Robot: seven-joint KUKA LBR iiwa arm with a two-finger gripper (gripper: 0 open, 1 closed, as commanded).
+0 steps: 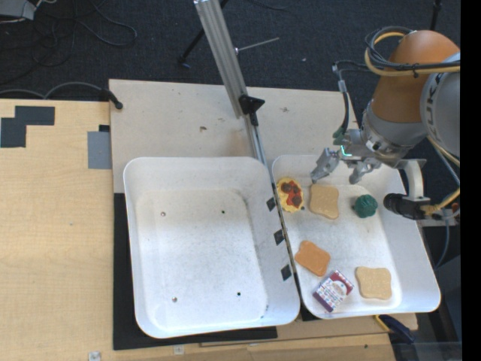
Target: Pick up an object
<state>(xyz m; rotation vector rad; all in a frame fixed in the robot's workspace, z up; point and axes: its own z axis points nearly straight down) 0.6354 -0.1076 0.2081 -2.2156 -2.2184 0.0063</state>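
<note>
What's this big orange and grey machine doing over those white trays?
It is a robot arm trying to pick something up. Its gripper hangs open over the far end of the right bin, holding nothing. Just below it lie a slice of toast, a small pizza piece and a green ball. Nearer the front are an orange piece, a red and white packet and another toast slice. The left bin sits alongside.

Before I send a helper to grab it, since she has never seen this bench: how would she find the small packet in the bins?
Look at the right bin, the one holding the food items. Go to its near edge, where the packet lies between an orange piece and a tan toast slice. It is the only wrapped item, dark red and white with print on it.
</note>
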